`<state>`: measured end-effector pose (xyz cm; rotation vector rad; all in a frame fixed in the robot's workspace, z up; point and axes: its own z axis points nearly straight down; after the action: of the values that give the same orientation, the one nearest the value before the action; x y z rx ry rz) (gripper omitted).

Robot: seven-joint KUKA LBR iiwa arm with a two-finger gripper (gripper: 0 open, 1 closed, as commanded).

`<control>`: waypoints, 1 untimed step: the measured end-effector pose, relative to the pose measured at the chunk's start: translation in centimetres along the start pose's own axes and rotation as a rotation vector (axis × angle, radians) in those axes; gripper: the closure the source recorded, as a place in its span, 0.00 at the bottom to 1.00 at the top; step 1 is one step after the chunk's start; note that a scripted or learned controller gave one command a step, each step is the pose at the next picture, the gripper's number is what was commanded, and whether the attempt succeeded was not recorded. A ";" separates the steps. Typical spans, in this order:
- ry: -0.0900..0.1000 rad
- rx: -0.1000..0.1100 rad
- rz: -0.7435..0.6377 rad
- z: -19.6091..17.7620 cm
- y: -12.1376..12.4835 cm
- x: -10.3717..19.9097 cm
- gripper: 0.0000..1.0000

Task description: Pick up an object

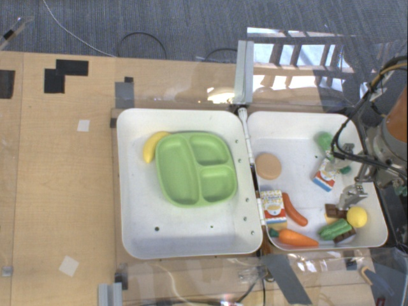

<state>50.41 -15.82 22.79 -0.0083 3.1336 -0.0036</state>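
1. While the arm [390,132] is reaching in from the right, the gripper [352,197] is hovering low in the right bin [299,132]; its open-or-closed condition cannot be told.
2. A yellow lemon [357,217] is lying just beside it, with a green vegetable [335,229] touching alongside.
3. A green divided plate [194,167] is sitting in the left bin [137,228], partly over a banana [152,145].

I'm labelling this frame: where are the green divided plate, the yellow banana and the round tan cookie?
Green divided plate [194,169], camera view, centre ridge.
Yellow banana [150,146], camera view, exposed curved end.
Round tan cookie [268,166], camera view, top face.
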 end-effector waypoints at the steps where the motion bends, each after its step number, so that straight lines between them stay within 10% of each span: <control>1: 0.008 -0.005 -0.216 12.7 -2.7 -0.5 0.00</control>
<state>51.06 -18.54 10.06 -0.3467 3.1228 0.0029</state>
